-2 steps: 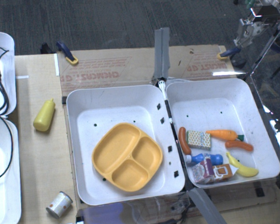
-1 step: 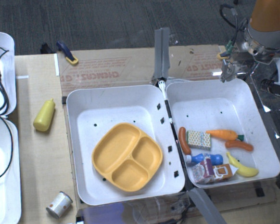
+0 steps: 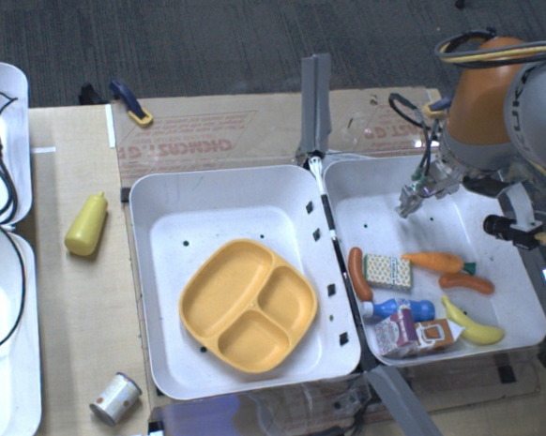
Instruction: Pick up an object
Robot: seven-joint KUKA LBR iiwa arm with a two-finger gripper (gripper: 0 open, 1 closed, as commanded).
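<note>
The right bin (image 3: 384,194) holds several toy foods along its near half: a red sausage (image 3: 355,272), a small green-and-white box (image 3: 387,271), an orange carrot (image 3: 435,263), a red-orange pepper (image 3: 466,284), a yellow banana (image 3: 474,326), a blue bottle (image 3: 393,308) and a maroon carton (image 3: 416,333). My gripper (image 3: 411,200) hangs over the bare far part of this bin, well behind the box and carrot and touching none of them. No object shows at its tip.
The left bin (image 3: 160,221) holds a yellow divided plate (image 3: 250,304). A grey divider post (image 3: 316,105) rises between the bins. On the bench to the left lie a yellow mustard bottle (image 3: 86,225), a small can (image 3: 115,398) and a blue-and-yellow clamp (image 3: 130,103).
</note>
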